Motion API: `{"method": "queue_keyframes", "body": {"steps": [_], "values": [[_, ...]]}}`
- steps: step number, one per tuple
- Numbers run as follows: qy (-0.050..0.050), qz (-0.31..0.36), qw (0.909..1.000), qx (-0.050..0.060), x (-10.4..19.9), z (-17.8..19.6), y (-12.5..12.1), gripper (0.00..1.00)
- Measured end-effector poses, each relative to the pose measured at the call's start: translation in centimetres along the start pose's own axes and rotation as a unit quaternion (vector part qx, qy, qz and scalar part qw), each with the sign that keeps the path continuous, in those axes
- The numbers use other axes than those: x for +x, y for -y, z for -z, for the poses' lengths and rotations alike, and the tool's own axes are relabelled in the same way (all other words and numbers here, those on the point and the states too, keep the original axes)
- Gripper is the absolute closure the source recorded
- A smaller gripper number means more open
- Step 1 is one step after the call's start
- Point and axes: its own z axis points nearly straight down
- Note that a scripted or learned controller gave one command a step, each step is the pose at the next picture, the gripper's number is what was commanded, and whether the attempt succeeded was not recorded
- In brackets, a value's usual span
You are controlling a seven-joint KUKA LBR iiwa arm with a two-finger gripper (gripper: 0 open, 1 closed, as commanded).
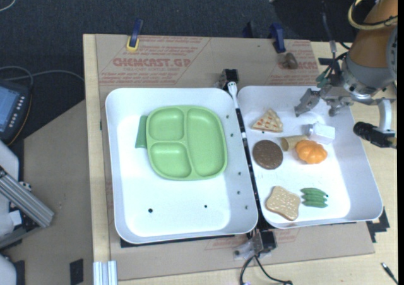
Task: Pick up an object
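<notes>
With the end effector [314,102] spread wide and empty above the right bin [360,170], center it over the orange fruit [311,151] before lowering and closing.

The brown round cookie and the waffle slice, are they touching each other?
Apart. The camera view shows a strip of bare white bin floor between the brown round cookie and the waffle slice above it.

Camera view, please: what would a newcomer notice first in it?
The green divided plate stands out most, lying alone in the left bin. The right bin holds a cluster of toy foods, the orange piece brightest among them. The gripper hovers over that bin's far end, above the foods.
</notes>
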Motion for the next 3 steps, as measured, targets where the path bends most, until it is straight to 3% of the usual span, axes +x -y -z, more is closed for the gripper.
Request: {"method": "queue_keyframes", "body": {"steps": [1,2,3], "values": [[0.000,0.001,1.0000,0.000,0.1,-5.3,0.0,0.00],[0.001,0.001,1.0000,-0.004,0.1,-3.8,-0.2,1.00],[0.002,-0.001,1.0000,-0.006,0.2,1.7,0.7,1.00]]}}
